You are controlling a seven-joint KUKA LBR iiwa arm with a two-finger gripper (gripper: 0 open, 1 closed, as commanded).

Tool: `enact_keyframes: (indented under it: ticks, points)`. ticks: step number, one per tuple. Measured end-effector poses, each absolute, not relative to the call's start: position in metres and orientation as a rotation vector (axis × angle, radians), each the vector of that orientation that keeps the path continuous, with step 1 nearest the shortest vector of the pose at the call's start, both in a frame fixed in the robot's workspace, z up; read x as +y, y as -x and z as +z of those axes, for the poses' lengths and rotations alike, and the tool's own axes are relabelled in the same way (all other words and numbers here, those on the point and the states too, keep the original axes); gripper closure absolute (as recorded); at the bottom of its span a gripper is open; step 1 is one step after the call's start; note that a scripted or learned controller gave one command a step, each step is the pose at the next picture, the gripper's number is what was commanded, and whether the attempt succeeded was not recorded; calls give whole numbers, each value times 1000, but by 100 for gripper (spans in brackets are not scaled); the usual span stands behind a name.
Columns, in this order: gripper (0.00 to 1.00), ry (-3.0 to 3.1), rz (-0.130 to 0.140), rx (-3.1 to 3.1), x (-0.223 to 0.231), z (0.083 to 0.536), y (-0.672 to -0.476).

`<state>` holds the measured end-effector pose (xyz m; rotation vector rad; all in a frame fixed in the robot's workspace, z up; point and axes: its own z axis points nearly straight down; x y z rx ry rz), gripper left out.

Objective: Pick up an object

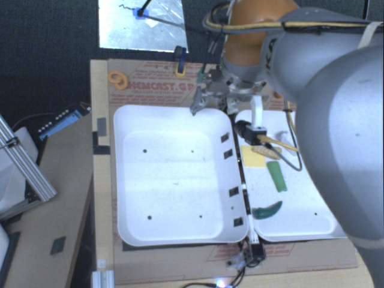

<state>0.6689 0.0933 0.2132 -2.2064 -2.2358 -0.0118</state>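
In the right bin point(300, 221) lie a flat yellow piece point(253, 156), a green stick point(276, 176) just below it, and a dark teal curved thing point(267, 209) near the front edge. A tan stick point(277, 143) rests above the yellow piece. My gripper point(219, 102) hangs low at the back, over the divide between the two bins and the back rim of the left bin point(174, 179). It is behind all of these objects and touches none of them. Nothing shows held in it.
The grey arm covers the right side of the view and the right bin's far part. Behind the bins is a brown cardboard strip with an orange ring point(117, 79) and a blue-yellow clip point(179, 61).
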Motion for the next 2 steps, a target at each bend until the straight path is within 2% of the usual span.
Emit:
enact_keyframes:
  ticks: [1, 2]
  points:
    - [0, 2219, -29, -2240, 127, 375, -670]
    - [100, 2213, -7, -2236, 124, 375, -669]
